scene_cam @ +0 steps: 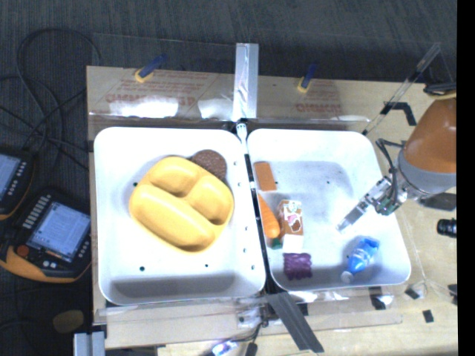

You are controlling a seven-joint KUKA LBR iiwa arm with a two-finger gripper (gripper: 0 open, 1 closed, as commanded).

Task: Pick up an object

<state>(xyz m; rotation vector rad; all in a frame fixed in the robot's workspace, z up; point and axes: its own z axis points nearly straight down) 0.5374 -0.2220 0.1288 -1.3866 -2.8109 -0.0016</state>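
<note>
You have two white bins side by side on the surface (334,95), a pale wooden board with clear sheeting taped along its far edge. The left bin (111,273) holds a large yellow bread-like object (180,202) with a dark brown round piece (209,162) tucked against its far side, touching it.

The right bin (326,150) carries the small things you could pick. An orange block (265,175) lies near the dividing wall at the far end. Just below it, an orange carrot-like piece (270,217) lies along the wall, with a small printed packet (292,217) right beside it, touching or nearly so. A purple object (297,265) sits near the bin's front edge, just below the packet. A blue and white bottle (360,257) lies tilted in the front right corner, apart from the rest.

The gripper (349,221) reaches in from the right, low over the bare middle of the right bin, between the packet and the bottle and touching neither. You cannot tell whether its fingers are spread or pressed together; nothing is visibly between them. The arm (430,143), with its orange band, hangs over the bin's right rim.

Beyond the surface the floor is dark carpet (223,13), with black cables (44,80) and an orange-edged handheld controller (48,232) at the left. Two clips (152,67) hold the far sheeting.
</note>
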